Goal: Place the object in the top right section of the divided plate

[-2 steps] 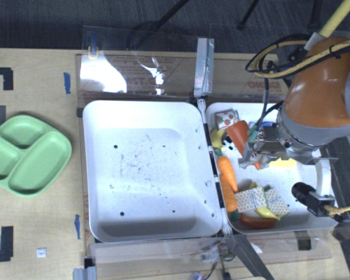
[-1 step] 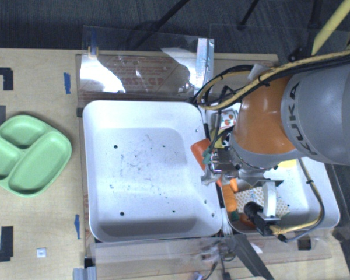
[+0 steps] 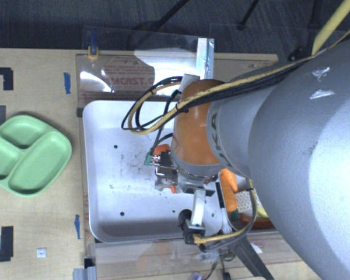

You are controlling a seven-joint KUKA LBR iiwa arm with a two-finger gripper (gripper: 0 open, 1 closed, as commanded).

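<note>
Hovering: arm (image 3: pixel 268 127) over bin (image 3: pixel 105 174); plate (image 3: pixel 28 154) apart.

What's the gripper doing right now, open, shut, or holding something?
Gripper: cannot be told; it hangs low over the white bin, hidden by the arm's wrist.

Divided plate (image 3: pixel 28 155): pale green, rounded, three sections, sitting flat and upright on the wooden bench at the left of the camera view, well apart from the white bin (image 3: pixel 105 168). Its two smaller sections are lying toward the top and left, the long one running along the lower right. Object: an orange, carrot-like piece (image 3: pixel 227 194) is showing low in the bin just beside the arm's wrist, partly hidden, so its full shape cannot be told.
</note>
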